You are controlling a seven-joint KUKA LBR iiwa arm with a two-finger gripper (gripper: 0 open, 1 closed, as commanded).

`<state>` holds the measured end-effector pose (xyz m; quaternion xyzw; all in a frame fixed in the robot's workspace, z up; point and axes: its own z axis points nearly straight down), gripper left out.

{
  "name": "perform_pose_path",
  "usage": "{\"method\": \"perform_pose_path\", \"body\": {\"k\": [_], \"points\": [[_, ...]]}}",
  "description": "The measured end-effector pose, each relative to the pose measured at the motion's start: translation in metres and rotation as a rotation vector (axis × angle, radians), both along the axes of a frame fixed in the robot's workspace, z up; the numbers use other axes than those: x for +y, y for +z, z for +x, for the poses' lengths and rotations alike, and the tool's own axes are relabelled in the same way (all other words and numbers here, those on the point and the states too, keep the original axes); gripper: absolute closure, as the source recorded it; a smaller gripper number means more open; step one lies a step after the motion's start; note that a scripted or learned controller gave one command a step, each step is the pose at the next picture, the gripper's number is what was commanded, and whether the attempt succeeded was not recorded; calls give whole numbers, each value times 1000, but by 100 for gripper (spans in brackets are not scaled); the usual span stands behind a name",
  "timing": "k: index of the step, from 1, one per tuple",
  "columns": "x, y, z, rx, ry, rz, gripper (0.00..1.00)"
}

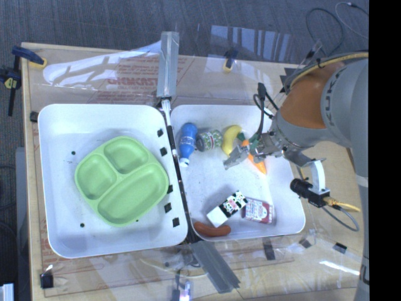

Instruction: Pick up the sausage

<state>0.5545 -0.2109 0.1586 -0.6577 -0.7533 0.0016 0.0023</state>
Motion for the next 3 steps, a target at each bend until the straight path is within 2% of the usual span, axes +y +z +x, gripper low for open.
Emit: {"method": "perform_pose_path", "body": {"k": [1, 2, 3], "points": [[1, -69, -41, 1, 33, 2, 0], [1, -68, 29, -1, 80, 2, 0], [2, -60, 29, 4, 84, 4, 100]]}}
